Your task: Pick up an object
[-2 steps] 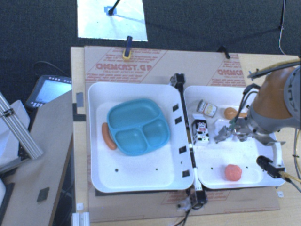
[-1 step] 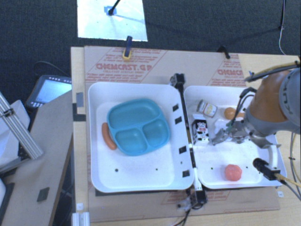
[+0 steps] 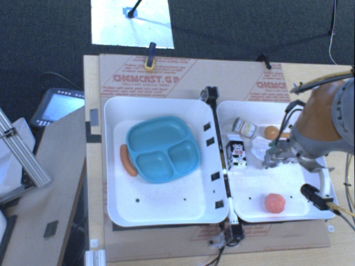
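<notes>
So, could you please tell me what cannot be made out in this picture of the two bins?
- Claw, camera view: the wrist covers it, so its state is unreadable, as is whether it touches the white item beneath.
- White item: partly under the arm, too blurred to identify.
- Jar and printed box: labels too small to read.
- Orange object: partly hidden by the arm.
- Arm: cut off by the right edge.

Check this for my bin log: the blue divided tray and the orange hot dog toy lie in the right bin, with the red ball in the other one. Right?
Wrong bin. The camera view shows the blue divided tray and the orange hot dog toy in the left bin; the red ball is in the other, right bin.
</notes>
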Controlling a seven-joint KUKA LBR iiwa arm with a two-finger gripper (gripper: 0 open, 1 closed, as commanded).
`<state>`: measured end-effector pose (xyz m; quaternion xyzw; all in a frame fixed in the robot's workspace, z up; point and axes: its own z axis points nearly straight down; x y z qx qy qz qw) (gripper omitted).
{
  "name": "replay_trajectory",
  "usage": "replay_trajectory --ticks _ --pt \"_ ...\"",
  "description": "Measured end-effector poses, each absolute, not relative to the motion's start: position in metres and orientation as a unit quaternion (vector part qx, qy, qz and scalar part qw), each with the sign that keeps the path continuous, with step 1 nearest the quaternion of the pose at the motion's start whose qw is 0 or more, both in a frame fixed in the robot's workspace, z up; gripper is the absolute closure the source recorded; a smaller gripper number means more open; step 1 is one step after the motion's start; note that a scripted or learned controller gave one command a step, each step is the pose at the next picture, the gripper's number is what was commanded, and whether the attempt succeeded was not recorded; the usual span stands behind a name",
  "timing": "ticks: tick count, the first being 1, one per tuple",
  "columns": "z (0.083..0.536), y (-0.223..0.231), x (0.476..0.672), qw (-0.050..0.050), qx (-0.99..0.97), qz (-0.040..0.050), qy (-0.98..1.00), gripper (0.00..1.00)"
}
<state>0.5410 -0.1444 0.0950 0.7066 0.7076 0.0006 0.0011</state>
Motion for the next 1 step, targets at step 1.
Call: replay_trajectory --ticks 1 --pt "0.1388 -0.1409 0.5437 0.002 0.706 0.0015 0.708 1.00"
